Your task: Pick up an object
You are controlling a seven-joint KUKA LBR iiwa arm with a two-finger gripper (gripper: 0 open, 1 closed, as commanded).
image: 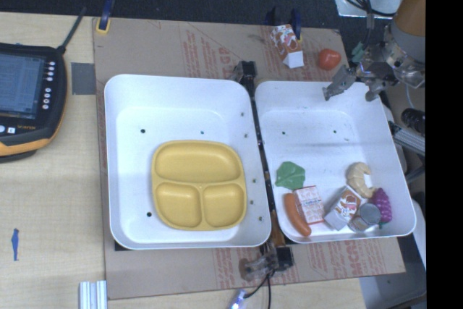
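Your end effector (354, 83) hangs wide open and empty over the right bin's (318, 134) upper edge; try the hot dog (296, 214) at lower center—light, firm, slightly slick, gripped across its middle.

The arm (411, 7) showed an orange band above a grey, rounded wrist section. Below it sat a cluster of grey metal parts with dark fittings. Two slim grey fingers (338, 87) projected from the gripper (354, 87). Dark cabling ran beside the wrist.
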